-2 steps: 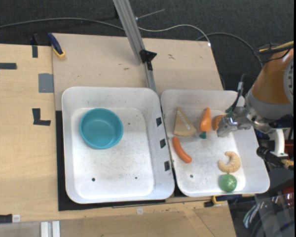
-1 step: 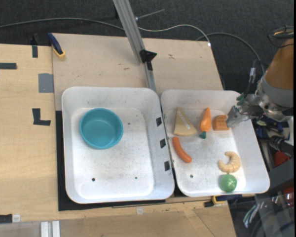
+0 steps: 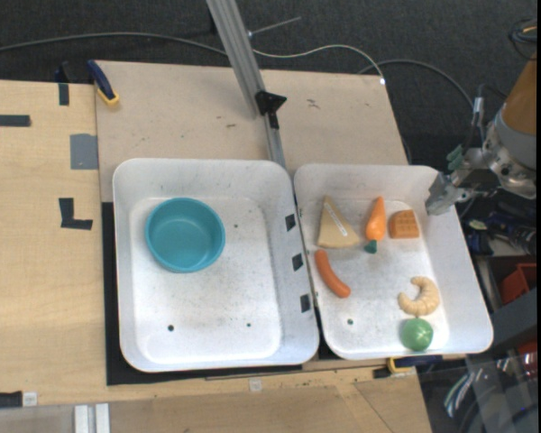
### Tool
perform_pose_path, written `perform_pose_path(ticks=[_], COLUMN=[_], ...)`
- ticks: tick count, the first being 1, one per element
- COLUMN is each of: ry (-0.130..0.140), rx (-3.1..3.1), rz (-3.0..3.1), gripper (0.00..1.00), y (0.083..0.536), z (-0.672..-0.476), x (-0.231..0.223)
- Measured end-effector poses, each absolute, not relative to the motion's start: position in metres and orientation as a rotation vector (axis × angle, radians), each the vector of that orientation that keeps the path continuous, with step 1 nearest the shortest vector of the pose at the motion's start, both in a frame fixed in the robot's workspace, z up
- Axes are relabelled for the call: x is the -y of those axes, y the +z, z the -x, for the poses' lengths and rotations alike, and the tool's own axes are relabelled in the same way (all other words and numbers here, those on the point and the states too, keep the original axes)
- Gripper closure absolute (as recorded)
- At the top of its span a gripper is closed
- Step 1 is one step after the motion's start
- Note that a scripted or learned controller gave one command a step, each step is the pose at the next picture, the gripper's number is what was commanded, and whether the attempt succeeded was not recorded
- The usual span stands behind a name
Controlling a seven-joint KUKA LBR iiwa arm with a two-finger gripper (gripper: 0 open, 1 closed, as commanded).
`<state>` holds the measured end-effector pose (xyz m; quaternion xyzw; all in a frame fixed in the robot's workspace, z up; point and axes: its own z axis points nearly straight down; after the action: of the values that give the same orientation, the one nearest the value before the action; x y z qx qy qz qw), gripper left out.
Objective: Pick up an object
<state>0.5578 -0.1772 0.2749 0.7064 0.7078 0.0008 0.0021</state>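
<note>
**Inspector:** You are looking at the grey two-finger gripper [image 3: 440,197] hanging over the right rim of the right-hand shallow white bin [image 3: 460,269]. Whether its jaws are released or clenched, I cannot tell.

**Operator:** And the candidates?

**Inspector:** All are lying loose in that bin: a tan wedge [image 3: 336,225], an orange carrot-shaped toy [image 3: 376,218], a small orange waffle-like block [image 3: 403,225], a red sausage-shaped piece [image 3: 332,274], a pale croissant shape [image 3: 421,296] and a green ball [image 3: 417,334]. The block is sitting nearest the gripper, crowding the carrot. A blue round bowl [image 3: 185,234] is occupying the left-hand white bin [image 3: 131,332]. You are getting more open floor around the sausage.
</note>
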Motion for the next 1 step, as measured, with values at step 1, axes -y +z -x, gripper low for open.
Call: perform_pose_path(ticks=[1], ry=[0.001], rx=[-2.229], rz=[-2.215], gripper=[1.00], y=[0.2780], z=[-0.5753], x=[0.1275])
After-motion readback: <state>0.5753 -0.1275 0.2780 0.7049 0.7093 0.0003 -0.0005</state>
